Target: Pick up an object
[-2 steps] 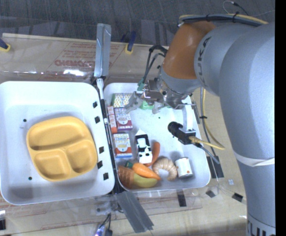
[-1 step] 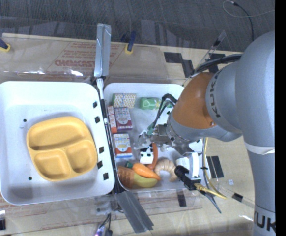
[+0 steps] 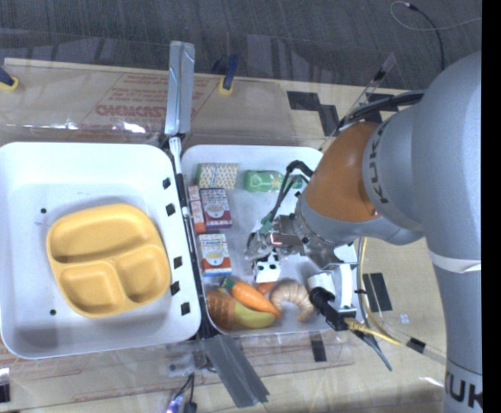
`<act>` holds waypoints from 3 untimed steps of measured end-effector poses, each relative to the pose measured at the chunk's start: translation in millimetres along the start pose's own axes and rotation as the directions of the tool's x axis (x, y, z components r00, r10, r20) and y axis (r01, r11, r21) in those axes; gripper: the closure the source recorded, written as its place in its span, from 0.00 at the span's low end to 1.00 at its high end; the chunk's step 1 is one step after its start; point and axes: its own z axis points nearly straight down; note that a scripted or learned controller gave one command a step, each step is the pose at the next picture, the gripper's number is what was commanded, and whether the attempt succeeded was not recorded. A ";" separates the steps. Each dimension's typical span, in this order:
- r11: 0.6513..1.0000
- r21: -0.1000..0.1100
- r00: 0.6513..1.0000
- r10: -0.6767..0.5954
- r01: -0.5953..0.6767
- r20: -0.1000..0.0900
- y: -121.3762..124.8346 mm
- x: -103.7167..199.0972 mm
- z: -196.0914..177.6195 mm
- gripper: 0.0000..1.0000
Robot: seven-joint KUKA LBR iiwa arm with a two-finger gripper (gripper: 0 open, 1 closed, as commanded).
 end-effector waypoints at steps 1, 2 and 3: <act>0.993 -0.003 0.993 0.121 -0.121 -0.001 35.6 6.2 -91.5 1.00; 0.961 0.002 0.961 0.275 -0.275 -0.002 47.5 -71.3 -26.8 1.00; 0.999 -0.004 0.999 0.052 -0.052 -0.001 22.1 -30.0 -98.9 1.00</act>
